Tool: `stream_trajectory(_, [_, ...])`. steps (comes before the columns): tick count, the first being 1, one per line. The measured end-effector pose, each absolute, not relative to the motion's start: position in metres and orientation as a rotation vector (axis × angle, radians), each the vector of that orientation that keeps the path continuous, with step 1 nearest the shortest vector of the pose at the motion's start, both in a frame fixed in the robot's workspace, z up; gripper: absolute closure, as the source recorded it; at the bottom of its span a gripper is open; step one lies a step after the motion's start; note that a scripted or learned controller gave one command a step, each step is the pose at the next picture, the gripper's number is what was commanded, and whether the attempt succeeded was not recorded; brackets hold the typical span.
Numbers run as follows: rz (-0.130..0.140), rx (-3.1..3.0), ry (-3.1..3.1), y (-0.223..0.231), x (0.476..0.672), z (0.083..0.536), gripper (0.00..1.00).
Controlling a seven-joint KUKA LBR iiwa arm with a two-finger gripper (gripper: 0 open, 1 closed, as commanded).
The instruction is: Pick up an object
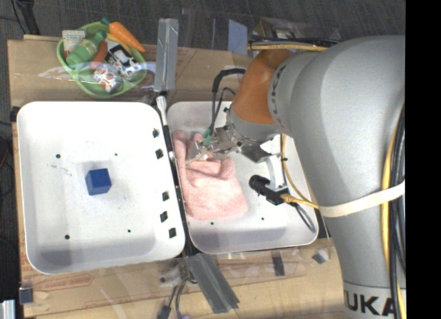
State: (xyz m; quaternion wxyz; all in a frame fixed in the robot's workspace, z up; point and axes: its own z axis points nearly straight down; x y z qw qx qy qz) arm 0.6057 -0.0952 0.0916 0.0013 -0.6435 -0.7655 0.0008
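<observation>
Gripper [207,145] is low in the right bin [293,231], down at the upper end of the pink cloth [209,181]. Finger state: cannot tell; the metal parts at the tip blur into the cloth folds, and whether any fabric sits between them is not resolved.

Pink cloth lies crumpled along the left half of the right bin, close to the wall shared with the left bin [41,138]. It runs from near the bin's top edge down past the middle. Its upper part appears bunched up under the gripper.

Grey arm [344,125] reaches in from the right and covers much of the right bin's far side; orange band [255,94] sits just above the wrist.

Left bin holds a blue cube [98,180], left of centre, well apart from the cloth.

Green bowl [103,63] of mixed small items, including an orange carrot-like piece, stands on the bench above the left bin.
</observation>
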Motion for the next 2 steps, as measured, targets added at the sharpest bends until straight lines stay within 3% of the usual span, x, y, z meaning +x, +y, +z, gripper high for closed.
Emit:
stream_trajectory(1, [0.001, -2.044, -2.383, -0.112, 0.635, 0.092, 0.0])
stream_trajectory(2, [0.001, -1.926, -2.482, -0.132, 0.629, 0.109, 0.0])
